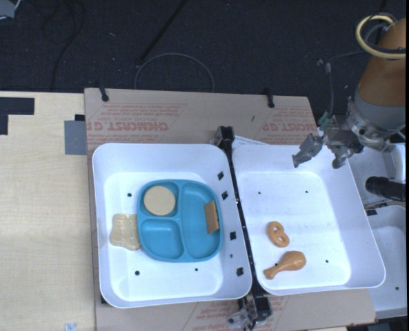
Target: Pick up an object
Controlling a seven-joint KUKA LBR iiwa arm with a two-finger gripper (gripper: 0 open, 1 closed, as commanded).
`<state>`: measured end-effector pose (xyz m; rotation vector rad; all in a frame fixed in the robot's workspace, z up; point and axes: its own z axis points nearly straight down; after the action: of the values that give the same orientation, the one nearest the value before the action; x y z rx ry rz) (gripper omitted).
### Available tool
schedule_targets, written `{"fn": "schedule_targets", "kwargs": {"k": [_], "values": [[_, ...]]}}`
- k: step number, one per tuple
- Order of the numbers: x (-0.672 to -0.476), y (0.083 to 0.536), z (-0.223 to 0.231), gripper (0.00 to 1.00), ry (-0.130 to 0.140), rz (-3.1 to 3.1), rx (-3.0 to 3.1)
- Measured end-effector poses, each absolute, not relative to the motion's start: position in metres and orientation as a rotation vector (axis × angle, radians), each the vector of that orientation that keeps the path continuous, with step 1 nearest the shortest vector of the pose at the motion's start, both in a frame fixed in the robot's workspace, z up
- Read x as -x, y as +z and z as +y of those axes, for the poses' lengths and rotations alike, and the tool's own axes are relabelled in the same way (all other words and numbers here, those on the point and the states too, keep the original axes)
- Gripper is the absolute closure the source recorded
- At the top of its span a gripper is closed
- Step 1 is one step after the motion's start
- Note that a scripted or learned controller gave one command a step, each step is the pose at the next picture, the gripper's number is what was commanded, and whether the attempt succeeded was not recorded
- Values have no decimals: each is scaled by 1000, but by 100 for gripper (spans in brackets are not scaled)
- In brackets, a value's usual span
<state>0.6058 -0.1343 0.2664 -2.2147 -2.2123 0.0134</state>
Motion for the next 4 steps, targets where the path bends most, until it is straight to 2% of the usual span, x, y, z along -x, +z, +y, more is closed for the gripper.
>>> {"fn": "schedule_targets", "kwargs": {"k": [1,3,4], "values": [[-608,274,-134,0,2,-2222,2220],[-590,161,-145,0,7,-2216,2217],[-593,113,-152,0,7,-2217,2217]]}}
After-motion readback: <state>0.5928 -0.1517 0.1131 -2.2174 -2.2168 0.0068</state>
